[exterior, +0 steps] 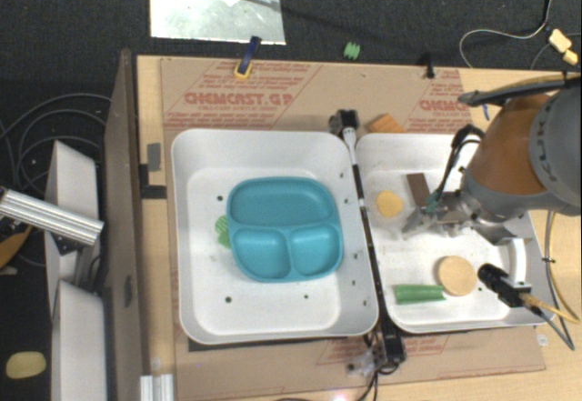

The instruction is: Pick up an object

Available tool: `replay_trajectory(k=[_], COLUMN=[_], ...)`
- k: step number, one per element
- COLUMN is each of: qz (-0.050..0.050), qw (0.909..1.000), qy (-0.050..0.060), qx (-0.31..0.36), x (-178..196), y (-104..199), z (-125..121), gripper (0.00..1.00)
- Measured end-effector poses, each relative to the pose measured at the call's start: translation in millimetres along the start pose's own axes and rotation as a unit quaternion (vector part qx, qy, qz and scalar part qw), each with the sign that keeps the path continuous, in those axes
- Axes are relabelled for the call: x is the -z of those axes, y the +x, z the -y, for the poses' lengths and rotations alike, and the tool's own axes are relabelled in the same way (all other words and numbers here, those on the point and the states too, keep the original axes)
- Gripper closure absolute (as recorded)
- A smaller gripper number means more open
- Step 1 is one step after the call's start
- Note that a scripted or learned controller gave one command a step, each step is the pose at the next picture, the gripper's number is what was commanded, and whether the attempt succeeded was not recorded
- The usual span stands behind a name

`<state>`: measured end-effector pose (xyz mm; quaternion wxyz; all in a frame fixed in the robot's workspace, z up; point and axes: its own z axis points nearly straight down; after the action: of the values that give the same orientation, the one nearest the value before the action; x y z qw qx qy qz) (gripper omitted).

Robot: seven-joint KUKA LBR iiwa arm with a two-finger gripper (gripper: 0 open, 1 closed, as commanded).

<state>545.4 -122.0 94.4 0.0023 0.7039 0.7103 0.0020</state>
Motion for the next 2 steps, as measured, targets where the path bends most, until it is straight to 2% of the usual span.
replay_trajectory(k=[1,2], qz=[0.001,0.0], qw=[1.0,1.0], qy=[-0.004,0.003], qx=[0.0,-0.004], x=[-8.7,-10.5], y=[8.0,12.4], z=[-116.6,-86.4], gripper=[0.0,0.0])
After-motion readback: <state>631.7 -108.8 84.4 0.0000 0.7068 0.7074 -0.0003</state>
